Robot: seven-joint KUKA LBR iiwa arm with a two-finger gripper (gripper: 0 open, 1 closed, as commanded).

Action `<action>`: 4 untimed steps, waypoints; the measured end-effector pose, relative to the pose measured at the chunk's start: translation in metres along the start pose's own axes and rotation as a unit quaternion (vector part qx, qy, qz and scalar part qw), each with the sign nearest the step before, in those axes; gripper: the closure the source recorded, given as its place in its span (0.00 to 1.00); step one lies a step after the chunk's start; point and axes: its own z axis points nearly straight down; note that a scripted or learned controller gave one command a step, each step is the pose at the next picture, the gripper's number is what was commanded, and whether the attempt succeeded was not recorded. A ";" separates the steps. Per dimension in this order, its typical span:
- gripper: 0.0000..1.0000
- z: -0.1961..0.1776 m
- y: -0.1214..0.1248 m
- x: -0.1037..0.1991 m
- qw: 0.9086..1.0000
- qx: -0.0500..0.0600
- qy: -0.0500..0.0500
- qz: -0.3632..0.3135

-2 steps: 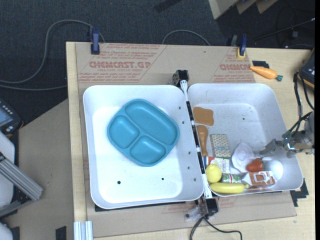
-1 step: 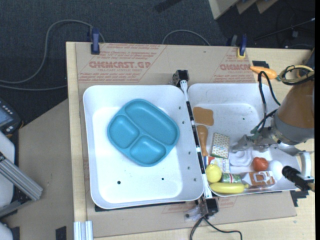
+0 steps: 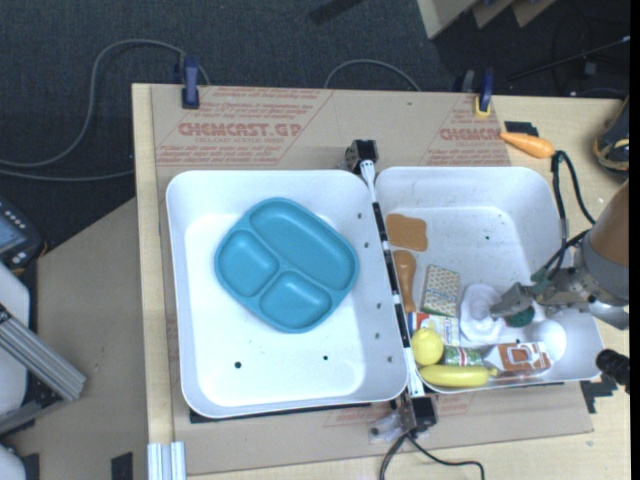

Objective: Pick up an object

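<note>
Nearest to us, along the front wall of the right bin [image 3: 455, 176], we have a yellow banana [image 3: 456, 374] lying flat, and a yellow lemon [image 3: 427, 347] touching it just above its left end. Beside them to the right lies a flat packet with red and white print [image 3: 512, 356], and next to that a white rounded lid-like piece [image 3: 549, 341]. The arm [image 3: 612, 258] comes in from the right, and its jaws [image 3: 518, 303] hang low over this cluster, just above a white crumpled object [image 3: 479, 312]. We see the two fingers slightly parted, with nothing clearly caught between them. Something teal sits at the fingertips, though we cannot tell what it is.

Moving back, a speckled grey pad [image 3: 440, 290] lies tilted just left of the white object, and a tan strip [image 3: 403, 269] runs along the bin's left wall. Behind that, a flat brown square [image 3: 407, 232] rests on the floor of the bin.

Over in the left bin [image 3: 190, 268], a blue three-compartment tray [image 3: 286, 264] sits in the middle, turned at an angle.

Farthest back, on the bench [image 3: 250, 128], we spot an orange carrot-shaped toy [image 3: 527, 144] past the right bin's far corner, and two blue clamps [image 3: 190, 81] on the back edge.
</note>
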 end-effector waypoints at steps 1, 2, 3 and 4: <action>0.00 0.037 0.019 -0.024 1.000 0.000 0.004 -0.003; 1.00 0.026 0.018 -0.025 1.000 -0.002 0.000 -0.002; 1.00 0.037 0.089 0.043 1.000 -0.004 0.000 -0.006; 1.00 -0.070 0.093 0.128 1.000 -0.006 0.000 -0.006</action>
